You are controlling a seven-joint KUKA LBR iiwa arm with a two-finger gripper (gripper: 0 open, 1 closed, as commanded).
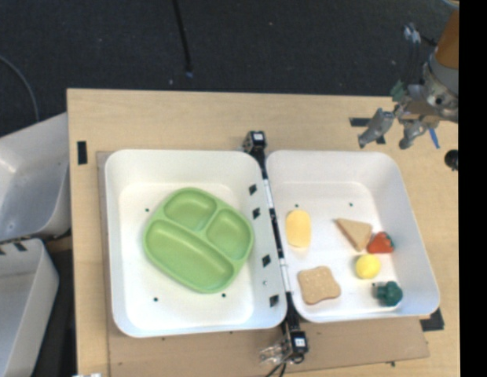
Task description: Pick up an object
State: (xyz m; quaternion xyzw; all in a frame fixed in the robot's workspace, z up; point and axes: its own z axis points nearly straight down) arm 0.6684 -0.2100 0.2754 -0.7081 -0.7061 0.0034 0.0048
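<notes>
My gripper (pixel 393 134) hangs above the far right corner of the right bin (pixel 331 168), fingers spread open with nothing between them. In that bin lie a yellow oval piece (pixel 298 228), a tan wedge (pixel 354 232), a red piece (pixel 380 243), a small yellow ball (pixel 367 267), a slice of toast (pixel 318 284) and a dark green piece (pixel 389 292). The gripper is well behind all of them, up and to the right of the tan wedge.
The left bin (pixel 126 210) holds a green divided plate (pixel 198 239). A black-clipped divider (pixel 269 226) runs between the bins. White containers (pixel 23 179) stand off the bench at the left. A black cable (pixel 179 30) crosses the dark floor behind.
</notes>
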